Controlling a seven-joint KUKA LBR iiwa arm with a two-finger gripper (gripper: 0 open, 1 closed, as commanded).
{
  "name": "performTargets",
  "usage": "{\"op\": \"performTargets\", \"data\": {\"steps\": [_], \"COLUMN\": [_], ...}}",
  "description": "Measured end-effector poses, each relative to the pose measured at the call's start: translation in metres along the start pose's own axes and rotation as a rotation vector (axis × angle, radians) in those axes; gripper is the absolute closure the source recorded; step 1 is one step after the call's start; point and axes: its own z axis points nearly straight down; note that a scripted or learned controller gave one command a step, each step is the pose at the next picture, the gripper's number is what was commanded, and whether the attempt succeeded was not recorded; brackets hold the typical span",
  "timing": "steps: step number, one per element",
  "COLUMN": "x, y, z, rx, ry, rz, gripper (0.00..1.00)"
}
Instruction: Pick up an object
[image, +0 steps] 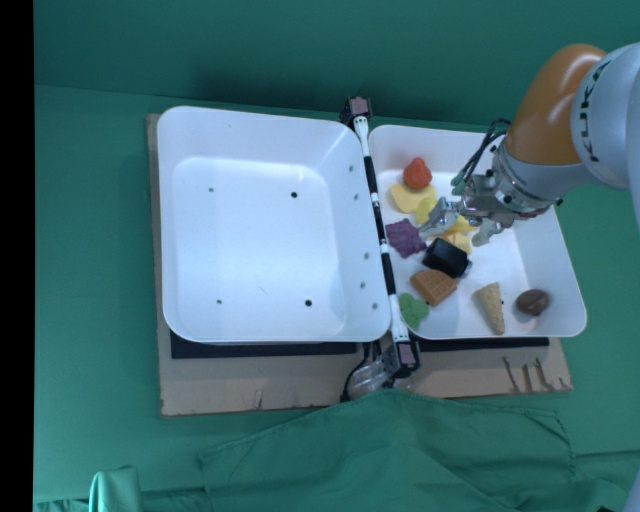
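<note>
The claw (458, 222) sits low in the right bin (560, 280) over a yellow piece (457, 240) — whether it is spread or pinching cannot be told. A black block (445, 257) lies just below it. Pickup not yet confirmed — lift remains.

Arm (560, 120) low, end effector (455, 220) down-left.

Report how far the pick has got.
Done: the arm has reached the right bin, and the gripper is low over the yellow pieces. In hand: nothing visibly lifted. Left: grasping and raising an object; the black block and waffle piece lie untouched.
</note>
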Motion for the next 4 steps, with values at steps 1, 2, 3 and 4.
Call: {"op": "performTargets", "data": {"steps": [1, 2, 3, 4], "x": [0.011, 0.013, 0.009, -0.006], "y": [-0.021, 0.083, 0.017, -0.027], "z": [0.035, 0.032, 0.032, 0.032], "rx": [-0.022, -0.007, -0.025, -0.028], "ry": [-0.004, -0.003, -0.005, -0.005], "rz": [-0.001, -0.007, -0.001, -0.001], "gripper": [0.0, 0.0, 0.0, 0.0]}}
